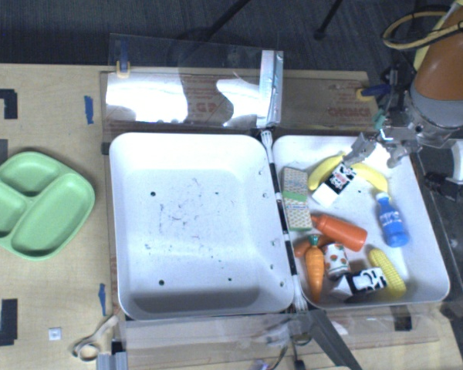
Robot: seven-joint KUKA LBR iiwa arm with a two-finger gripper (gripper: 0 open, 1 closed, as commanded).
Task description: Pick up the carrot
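From above, the carrot [315,269] is lying in the right bin [427,203] near its front left corner, beside the orange bottle [341,230]. The tool [380,143] is hovering released over the banana [347,169], grasping nothing.

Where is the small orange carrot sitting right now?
The small orange carrot lies in the right white bin, near its front-left corner, just below the orange bottle and left of a small white toy.

Two bins sit side by side on the bench: the left bin [193,206] and the right bin [428,230]. In the right bin, the carrot [315,267] lies at the near left, a bottle [390,220] to its right, a banana [347,174] behind. A divided plate [35,204] rests far left.
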